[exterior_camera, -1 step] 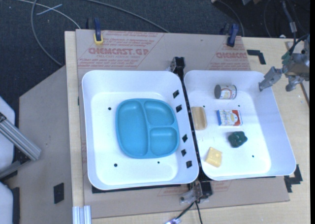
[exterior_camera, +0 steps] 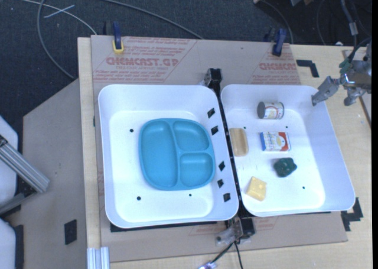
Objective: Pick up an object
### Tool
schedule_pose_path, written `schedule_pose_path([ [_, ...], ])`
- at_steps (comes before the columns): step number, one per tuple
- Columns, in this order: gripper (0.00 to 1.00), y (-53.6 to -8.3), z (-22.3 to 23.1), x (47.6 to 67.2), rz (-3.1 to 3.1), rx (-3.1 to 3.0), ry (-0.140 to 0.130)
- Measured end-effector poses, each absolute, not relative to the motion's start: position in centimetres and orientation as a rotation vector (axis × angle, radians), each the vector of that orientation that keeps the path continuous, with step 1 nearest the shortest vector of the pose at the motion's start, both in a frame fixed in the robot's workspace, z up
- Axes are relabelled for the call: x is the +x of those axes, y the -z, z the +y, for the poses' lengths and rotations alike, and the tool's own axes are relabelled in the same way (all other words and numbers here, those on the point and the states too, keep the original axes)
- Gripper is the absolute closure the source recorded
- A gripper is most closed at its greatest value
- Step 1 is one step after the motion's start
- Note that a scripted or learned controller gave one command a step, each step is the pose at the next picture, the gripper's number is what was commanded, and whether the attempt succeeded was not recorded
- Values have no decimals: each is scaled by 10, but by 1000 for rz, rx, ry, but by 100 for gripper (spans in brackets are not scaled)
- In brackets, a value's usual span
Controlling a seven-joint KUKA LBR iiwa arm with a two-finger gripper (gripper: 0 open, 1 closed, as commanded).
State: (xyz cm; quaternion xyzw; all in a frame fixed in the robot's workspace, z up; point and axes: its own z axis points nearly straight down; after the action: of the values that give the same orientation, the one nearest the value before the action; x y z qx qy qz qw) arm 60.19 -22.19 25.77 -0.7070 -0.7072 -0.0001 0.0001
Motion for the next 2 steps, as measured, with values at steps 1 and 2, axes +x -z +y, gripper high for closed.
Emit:
schedule_pose_path([
  [1, 0, -195, -217, 601, -2217, -2216, -4],
  [2, 0, -147, -214, 609, -2219, -2215, -4],
])
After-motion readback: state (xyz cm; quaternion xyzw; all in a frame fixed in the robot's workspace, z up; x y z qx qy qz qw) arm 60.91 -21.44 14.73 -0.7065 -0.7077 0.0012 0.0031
